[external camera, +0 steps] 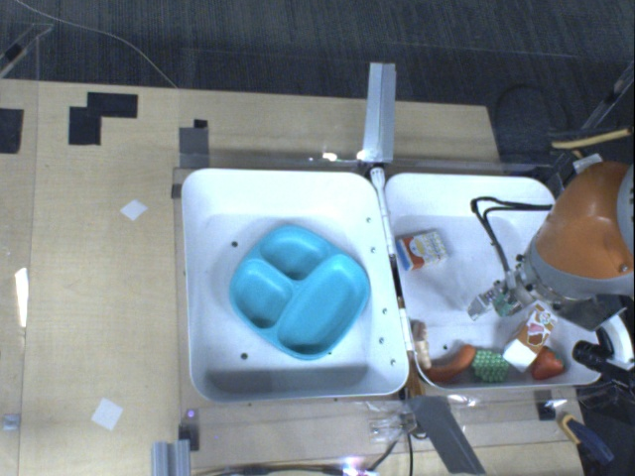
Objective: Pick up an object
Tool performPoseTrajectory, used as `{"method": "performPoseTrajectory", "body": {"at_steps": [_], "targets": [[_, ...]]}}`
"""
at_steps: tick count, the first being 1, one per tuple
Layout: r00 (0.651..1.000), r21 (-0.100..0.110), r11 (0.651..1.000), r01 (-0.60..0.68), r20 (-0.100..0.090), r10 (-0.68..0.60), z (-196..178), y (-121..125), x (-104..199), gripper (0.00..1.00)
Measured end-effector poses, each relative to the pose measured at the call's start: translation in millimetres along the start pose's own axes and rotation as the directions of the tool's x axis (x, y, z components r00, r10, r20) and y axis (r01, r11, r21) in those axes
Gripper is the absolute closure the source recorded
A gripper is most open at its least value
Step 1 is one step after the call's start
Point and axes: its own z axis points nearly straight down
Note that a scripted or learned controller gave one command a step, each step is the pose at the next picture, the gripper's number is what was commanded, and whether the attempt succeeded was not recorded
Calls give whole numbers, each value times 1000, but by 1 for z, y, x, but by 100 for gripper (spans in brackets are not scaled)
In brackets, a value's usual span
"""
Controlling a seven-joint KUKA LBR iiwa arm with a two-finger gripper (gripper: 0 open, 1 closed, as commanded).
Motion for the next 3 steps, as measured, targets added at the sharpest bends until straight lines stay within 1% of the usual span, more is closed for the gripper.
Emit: {"method": "performPoseTrajectory", "body": {"at_steps": [1,2,3], "targets": [[1000,0,1000,0,0,0,0,0,0,0],[1000,15,1000,-12,-12,13,24,3,5,0],[1000,21,1000,-7,-15,7,-18,-22,-47,0]]}}
